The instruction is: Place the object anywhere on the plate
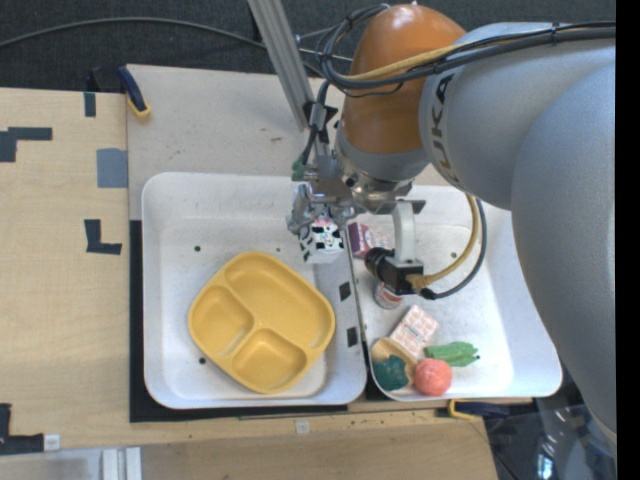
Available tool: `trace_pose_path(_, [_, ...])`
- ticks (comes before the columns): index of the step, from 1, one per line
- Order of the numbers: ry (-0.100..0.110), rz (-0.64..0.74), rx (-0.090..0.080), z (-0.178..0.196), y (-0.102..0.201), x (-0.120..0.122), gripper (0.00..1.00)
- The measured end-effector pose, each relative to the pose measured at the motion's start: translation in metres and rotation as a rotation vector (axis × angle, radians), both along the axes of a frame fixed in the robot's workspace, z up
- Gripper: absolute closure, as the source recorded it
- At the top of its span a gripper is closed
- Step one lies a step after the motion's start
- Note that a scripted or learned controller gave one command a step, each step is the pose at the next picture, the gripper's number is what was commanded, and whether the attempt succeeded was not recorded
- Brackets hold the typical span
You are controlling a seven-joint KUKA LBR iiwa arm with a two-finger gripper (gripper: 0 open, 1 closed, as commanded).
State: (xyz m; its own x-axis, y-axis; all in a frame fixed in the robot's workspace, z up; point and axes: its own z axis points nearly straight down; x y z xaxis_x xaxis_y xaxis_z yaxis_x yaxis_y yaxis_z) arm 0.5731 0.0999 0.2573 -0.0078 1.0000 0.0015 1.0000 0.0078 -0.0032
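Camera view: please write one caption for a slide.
Gripper poised over the left bin, just beyond the yellow plate.

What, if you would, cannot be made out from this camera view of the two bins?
- Gripper: the wrist above hides its fingers; whether the small black-and-white object below is gripped cannot be told.
- Right bin: the grey arm covers its upper right part.
- Small pink item: partly hidden behind the gripper mount, too small to identify.
- Yellow divided plate: fully visible, nothing on it.

Clamp (134, 92), tape patches (111, 166) on bench (50, 298)
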Motion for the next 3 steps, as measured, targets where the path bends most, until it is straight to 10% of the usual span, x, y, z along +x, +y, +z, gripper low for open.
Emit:
trace_pose_path(2, [0.003,-0.001,-0.002,-0.032,0.106,-0.015,1.00])
trace_pose_path(3, [0.000,-0.005,-0.002,-0.030,0.103,-0.014,0.00])
